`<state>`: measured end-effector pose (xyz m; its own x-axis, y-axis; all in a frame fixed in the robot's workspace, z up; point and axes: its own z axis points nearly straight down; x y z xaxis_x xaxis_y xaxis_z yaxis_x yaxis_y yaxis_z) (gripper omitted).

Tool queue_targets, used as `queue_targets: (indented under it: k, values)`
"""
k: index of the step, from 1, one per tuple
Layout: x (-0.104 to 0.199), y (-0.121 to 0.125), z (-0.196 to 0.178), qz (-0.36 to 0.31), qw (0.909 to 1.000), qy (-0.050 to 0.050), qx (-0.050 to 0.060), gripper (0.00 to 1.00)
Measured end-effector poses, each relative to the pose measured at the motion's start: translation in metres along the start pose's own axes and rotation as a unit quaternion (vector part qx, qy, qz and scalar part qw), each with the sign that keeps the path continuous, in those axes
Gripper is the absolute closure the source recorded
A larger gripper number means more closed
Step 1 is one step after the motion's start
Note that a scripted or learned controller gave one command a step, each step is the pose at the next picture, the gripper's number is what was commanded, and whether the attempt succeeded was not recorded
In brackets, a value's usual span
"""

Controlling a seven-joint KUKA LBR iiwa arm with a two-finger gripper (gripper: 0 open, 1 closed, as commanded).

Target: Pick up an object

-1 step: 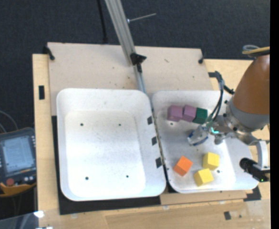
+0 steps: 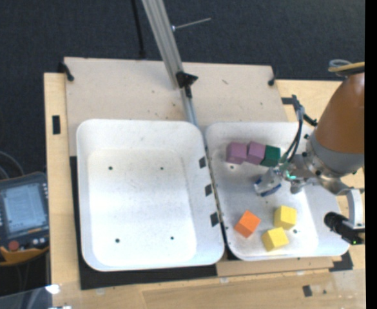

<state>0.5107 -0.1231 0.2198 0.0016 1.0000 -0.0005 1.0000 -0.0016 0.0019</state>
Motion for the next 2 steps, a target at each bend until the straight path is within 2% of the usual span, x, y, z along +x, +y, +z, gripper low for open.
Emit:
queue_targets:
  k: [1,2]
  values:
    - [-0.004,-0.003,0.062,0.000,1.0000,0.000,0.003,0.00]
    - [-0.014,-0.006,0.109,0.000,1.0000,0.000,0.002,0.00]
